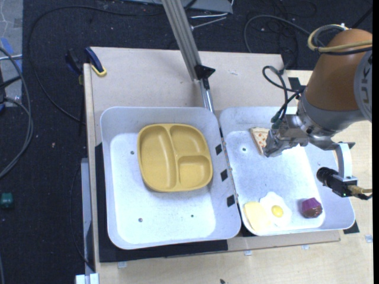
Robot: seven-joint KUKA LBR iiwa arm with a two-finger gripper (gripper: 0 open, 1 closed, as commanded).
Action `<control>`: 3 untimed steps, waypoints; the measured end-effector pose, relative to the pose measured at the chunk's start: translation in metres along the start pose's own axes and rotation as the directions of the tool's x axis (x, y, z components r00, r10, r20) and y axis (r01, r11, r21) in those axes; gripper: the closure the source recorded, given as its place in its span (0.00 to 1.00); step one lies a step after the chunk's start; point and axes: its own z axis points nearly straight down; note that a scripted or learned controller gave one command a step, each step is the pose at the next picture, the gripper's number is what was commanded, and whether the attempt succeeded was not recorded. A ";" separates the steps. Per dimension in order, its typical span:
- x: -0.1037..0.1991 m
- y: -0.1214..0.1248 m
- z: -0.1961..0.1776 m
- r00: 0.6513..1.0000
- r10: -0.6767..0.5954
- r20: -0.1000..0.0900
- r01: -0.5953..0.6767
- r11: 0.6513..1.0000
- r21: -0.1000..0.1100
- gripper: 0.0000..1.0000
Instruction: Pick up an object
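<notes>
Camera view: gripper [271, 149] low beside sandwich wedge [259, 137] at right bin's [296, 176] far edge; grasp state indeterminate, nothing lifted yet.

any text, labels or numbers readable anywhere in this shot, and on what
None can be read.
The yellow divided plate, the fried egg, the purple item and the toast slice bear no print.
The arm's orange band and the two bins show no lettering.

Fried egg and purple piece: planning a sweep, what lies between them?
Bare white bin floor between fried egg and purple piece, per the camera view.
</notes>
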 end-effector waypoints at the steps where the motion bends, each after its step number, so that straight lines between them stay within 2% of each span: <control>1: 0.050 0.010 -0.003 1.000 -0.001 0.000 0.001 1.000 -0.003 1.00; 2: 0.095 0.034 0.002 1.000 -0.001 0.001 0.001 1.000 -0.003 1.00; 3: 0.143 0.046 0.001 1.000 -0.001 0.000 0.001 1.000 -0.003 1.00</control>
